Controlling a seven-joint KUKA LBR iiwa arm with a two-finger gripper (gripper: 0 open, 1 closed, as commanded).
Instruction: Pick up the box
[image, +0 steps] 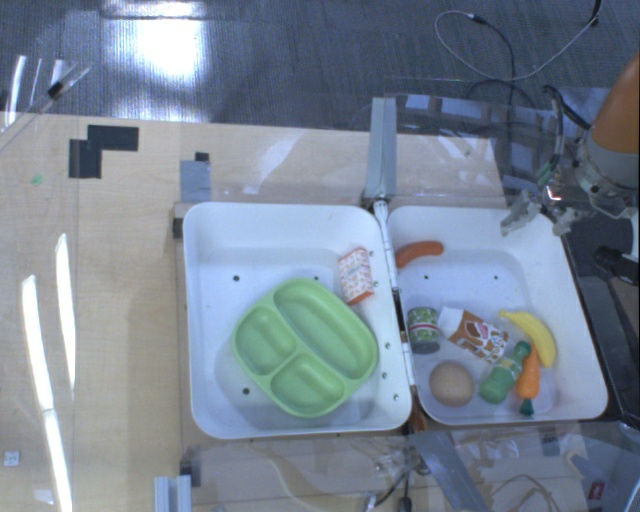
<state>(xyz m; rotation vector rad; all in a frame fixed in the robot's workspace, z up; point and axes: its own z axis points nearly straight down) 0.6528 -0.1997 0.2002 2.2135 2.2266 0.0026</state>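
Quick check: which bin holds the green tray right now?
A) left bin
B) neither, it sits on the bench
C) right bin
A: the green tray lies on the floor of the left bin, while the right bin holds the banana and other food.

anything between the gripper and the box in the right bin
Nothing visible blocks it. The gripper hangs over the right bin's far right corner. The box lies uncovered, with a can and banana beside it.

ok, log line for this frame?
gripper: above right bin's far edge | box: in right bin, untouched | pick: not yet done
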